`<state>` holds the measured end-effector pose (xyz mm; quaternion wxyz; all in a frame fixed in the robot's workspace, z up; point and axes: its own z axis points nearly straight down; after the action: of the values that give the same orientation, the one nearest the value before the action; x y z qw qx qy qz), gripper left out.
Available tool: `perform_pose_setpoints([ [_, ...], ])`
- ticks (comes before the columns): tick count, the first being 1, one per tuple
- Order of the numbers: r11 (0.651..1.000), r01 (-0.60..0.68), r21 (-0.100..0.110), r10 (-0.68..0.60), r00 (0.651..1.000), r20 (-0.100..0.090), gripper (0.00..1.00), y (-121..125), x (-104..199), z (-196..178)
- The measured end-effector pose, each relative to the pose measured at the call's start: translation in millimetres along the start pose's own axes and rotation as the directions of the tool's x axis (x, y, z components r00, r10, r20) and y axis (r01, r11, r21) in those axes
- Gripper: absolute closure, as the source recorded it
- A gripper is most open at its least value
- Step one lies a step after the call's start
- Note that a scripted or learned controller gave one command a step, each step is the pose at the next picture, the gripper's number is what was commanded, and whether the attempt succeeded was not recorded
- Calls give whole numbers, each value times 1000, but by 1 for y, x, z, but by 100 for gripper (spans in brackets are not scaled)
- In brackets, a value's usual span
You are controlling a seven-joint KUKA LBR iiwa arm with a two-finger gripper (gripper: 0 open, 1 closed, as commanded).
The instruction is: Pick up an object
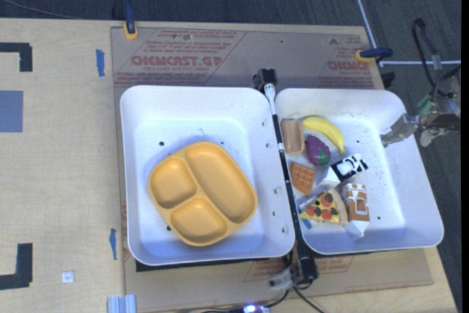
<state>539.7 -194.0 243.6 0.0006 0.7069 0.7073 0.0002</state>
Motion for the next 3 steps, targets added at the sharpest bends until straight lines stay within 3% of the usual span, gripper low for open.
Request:
perform_pose_setpoints([
  [1, 1000, 0, 4, 0, 1000, -2, 0, 58, 46, 141],
  [2, 1000, 0, -2, 0, 1000, 0, 100, 59, 45, 129],
  [3, 1000, 0, -1, 0, 1000, 0, 0, 59, 45, 129],
])
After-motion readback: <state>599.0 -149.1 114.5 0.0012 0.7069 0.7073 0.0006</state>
